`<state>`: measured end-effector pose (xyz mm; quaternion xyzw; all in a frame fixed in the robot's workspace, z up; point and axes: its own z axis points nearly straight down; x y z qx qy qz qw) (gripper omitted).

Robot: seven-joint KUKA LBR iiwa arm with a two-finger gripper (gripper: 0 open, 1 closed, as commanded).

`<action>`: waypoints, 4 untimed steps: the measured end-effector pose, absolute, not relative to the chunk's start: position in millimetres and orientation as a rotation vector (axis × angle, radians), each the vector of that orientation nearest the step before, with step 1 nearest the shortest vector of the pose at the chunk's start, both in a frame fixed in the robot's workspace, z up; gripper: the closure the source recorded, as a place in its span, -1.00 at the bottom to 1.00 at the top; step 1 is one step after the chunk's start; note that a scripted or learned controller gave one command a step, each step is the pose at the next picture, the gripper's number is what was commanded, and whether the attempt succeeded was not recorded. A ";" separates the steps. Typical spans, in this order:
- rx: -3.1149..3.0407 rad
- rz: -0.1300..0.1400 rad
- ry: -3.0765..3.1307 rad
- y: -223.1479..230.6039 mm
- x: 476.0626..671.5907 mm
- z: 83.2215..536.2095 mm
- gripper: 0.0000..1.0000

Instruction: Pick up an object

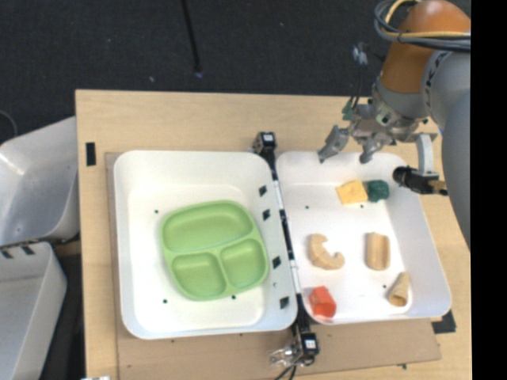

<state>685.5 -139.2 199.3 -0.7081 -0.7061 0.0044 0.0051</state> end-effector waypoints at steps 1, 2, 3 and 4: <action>-2.224 0.000 -2.222 -138.9 688.4 209.5 -1.00; -2.218 0.004 -2.224 -131.6 683.0 157.8 -1.00; -2.218 0.004 -2.225 -132.7 682.7 106.0 -1.00; -2.221 -0.001 -2.231 -133.7 684.3 120.5 1.00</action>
